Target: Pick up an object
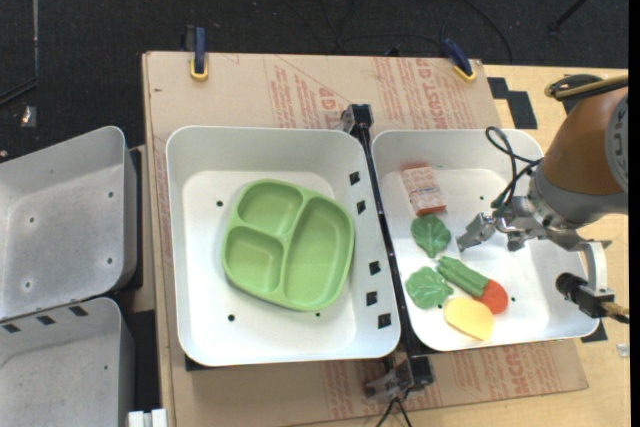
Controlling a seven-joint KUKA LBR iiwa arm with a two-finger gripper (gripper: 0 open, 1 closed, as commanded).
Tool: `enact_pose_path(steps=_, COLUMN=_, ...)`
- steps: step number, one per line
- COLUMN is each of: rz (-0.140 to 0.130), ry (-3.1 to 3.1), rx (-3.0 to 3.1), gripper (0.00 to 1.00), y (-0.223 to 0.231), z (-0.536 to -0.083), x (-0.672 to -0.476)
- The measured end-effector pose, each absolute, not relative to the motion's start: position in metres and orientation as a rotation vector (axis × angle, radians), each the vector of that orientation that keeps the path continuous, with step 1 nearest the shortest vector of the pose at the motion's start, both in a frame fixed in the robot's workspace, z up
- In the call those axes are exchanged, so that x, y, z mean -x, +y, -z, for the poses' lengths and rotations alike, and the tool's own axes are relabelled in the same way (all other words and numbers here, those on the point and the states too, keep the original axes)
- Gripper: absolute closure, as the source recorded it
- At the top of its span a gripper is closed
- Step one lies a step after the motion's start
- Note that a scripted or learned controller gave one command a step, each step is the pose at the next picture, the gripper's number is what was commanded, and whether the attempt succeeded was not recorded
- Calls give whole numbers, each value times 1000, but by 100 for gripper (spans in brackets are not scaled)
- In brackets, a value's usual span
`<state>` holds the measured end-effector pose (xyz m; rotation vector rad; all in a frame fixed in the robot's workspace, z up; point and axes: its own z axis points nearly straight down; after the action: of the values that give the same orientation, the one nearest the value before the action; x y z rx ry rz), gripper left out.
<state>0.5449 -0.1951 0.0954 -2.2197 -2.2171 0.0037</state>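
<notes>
Presently, gripper (478, 233) was logged low in the right bin (520, 327), finger state indeterminable; nothing was seen held. Risk: crowded green leaf (431, 235) and carrot (472, 281) could be nudged aside.

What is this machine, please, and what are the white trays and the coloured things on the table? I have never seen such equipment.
This is one picture, taken by a fixed camera above a bench, looking down at a slant. The grey and orange shape at the right is a robot arm. Its gripper, the part meant to grasp things, hangs over the right bin and holds nothing. Its job is to pick up an object.

Two shallow white bins stand side by side. The left bin holds a green divided plate. In the right bin lie toy foods: a small reddish packet, two green leaves, a green and red vegetable and a yellow piece.
</notes>
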Motion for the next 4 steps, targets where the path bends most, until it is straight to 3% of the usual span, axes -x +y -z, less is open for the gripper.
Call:
enact_pose_path(steps=1, rz=0, ry=-2221, rx=2224, gripper=100, y=-196, z=-109, x=-547)
enact_pose_path(steps=4, rz=5, ry=-2231, rx=2221, gripper=100, y=-193, z=-253, x=-566)
